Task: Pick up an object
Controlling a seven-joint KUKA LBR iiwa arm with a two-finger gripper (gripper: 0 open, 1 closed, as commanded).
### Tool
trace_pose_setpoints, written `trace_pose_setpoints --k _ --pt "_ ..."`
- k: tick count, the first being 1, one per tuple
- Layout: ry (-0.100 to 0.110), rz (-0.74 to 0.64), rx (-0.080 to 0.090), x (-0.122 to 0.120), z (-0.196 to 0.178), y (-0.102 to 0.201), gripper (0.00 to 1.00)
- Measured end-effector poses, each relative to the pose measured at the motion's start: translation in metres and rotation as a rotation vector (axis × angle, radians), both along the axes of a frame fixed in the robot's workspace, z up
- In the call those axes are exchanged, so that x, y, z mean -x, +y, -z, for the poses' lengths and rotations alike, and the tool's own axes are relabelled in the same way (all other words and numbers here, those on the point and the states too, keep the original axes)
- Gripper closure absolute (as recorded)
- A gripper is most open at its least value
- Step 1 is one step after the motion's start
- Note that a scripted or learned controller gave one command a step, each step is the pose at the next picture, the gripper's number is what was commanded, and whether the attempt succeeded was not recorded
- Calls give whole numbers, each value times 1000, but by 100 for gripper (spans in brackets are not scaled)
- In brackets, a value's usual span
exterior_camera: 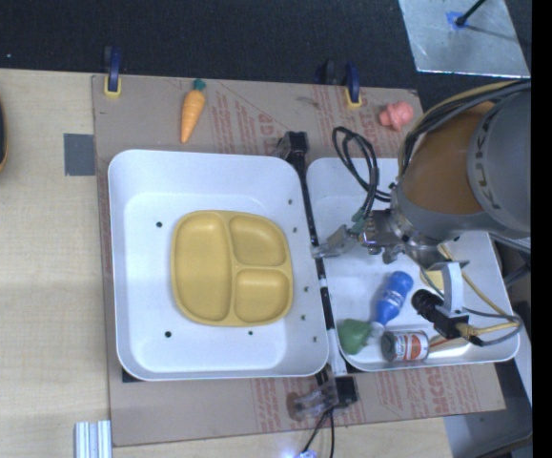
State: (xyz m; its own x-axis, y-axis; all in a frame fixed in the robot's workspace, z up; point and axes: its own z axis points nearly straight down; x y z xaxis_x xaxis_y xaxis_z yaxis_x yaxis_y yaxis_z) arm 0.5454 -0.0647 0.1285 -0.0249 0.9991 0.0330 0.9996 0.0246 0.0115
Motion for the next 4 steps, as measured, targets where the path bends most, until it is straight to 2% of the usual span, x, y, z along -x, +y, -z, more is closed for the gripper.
trace_pose_setpoints --k 4 --pt "0 0 1 0 0 0 0"
